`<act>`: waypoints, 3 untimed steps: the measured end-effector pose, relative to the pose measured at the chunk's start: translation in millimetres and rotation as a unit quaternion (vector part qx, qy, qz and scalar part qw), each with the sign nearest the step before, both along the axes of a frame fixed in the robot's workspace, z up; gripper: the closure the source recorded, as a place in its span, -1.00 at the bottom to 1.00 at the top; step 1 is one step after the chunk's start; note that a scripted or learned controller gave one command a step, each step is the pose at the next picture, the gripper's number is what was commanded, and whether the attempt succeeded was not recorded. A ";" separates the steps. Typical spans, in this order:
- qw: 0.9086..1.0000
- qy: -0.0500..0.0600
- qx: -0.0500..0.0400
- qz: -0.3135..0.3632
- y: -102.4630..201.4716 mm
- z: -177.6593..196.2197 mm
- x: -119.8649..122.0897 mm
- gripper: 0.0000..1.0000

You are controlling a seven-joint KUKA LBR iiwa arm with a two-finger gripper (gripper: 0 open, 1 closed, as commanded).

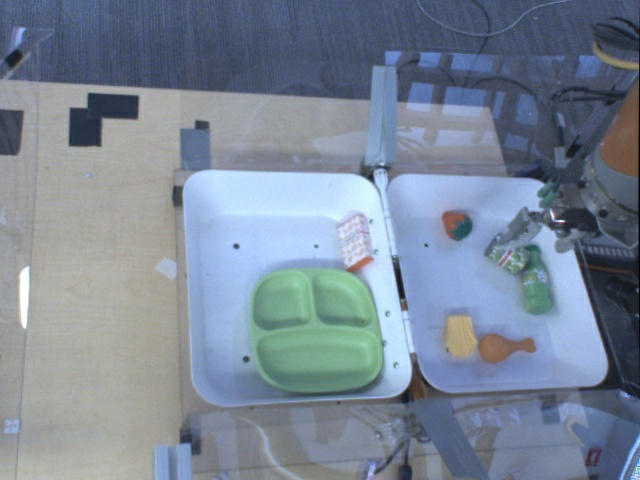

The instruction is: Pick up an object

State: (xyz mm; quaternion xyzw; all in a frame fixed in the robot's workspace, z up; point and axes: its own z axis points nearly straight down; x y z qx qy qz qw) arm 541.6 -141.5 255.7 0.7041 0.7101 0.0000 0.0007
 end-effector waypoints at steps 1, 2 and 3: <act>1.000 0.000 0.000 0.024 -52.0 -86.9 30.7 -1.00; 0.998 -0.002 0.001 -0.060 -60.5 -161.4 62.0 -1.00; 0.998 -0.002 0.001 -0.057 -59.2 -152.9 63.5 1.00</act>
